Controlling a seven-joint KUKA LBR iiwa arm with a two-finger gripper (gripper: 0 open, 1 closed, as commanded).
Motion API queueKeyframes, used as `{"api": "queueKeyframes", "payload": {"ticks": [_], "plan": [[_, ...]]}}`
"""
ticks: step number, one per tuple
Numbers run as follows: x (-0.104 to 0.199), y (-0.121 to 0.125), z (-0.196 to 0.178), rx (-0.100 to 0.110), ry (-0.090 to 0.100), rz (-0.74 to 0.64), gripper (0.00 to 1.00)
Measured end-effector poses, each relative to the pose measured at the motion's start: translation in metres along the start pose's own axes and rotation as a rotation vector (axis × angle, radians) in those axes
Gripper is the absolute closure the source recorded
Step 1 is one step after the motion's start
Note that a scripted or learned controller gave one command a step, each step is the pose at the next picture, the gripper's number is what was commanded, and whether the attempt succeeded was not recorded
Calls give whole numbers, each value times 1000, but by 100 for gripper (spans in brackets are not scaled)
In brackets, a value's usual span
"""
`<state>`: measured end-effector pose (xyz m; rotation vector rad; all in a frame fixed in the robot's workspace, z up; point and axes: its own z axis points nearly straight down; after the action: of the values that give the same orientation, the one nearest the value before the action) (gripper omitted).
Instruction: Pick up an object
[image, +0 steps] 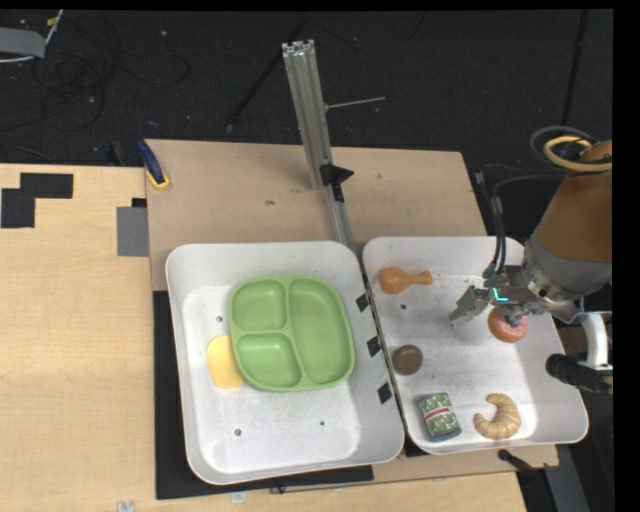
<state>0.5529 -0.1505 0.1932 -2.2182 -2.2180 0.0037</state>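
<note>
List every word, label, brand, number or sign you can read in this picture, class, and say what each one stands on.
No text can be read anywhere in this view.
The small green can in the right bin bears a patterned label, too small and blurred to read.
The green divided plate, the croissant and the other items show no lettering.
</note>
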Motion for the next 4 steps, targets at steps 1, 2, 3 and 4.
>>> {"api": "queueKeyframes", "payload": {"ticks": [1,2,3,4], "plan": [[0,0,-1,-2,0,0,0],[9,-6,49,4,1,-1,0],[10,-5,99,-5,-1,-1,0],[4,-3,84,-16,-12,5,100]]}}
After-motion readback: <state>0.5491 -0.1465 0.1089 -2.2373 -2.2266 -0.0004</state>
